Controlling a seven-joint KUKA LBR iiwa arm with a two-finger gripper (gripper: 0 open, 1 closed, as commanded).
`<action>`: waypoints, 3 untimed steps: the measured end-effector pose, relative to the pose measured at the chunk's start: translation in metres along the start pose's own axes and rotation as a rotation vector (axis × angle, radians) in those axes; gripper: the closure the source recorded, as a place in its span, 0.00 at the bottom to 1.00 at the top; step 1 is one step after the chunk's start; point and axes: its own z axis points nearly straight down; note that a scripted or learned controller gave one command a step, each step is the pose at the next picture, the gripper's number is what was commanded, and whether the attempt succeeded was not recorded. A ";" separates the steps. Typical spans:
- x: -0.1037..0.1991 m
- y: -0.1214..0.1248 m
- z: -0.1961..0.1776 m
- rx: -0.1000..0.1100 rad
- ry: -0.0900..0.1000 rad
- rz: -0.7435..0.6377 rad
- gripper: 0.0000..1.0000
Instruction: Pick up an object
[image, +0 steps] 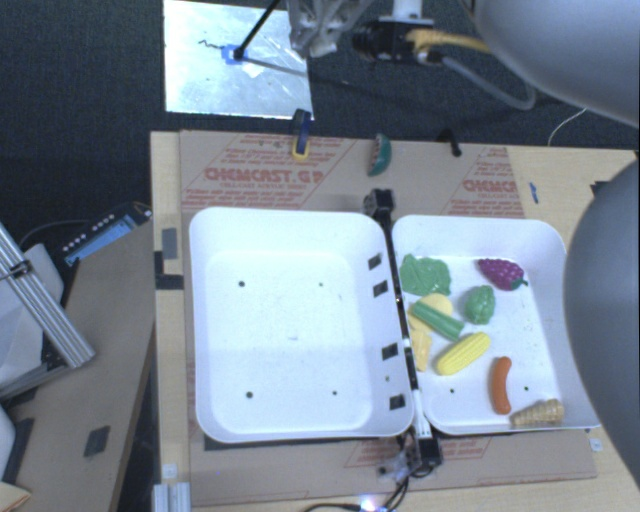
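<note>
The arm (600, 300) runs off the right and top edges as a blurred grey mass, covering the right rim of the right bin (545, 235); the gripper (320, 25) is cut by the top edge. A yellow piece (421, 345) lies partly under the green stick (435, 320); the waffle cone (538, 412), perhaps, sits half-hidden against the arm.

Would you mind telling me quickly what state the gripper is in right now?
Gripper: at the top edge of the view, above the bench and away from the bins; open or shut cannot be told, and nothing is visibly held.
</note>
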 end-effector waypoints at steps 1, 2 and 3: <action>-0.089 -0.062 0.119 0.033 -0.012 0.014 1.00; -0.153 -0.057 0.145 0.020 -0.009 0.012 1.00; -0.083 -0.053 0.298 0.031 -0.007 -0.001 1.00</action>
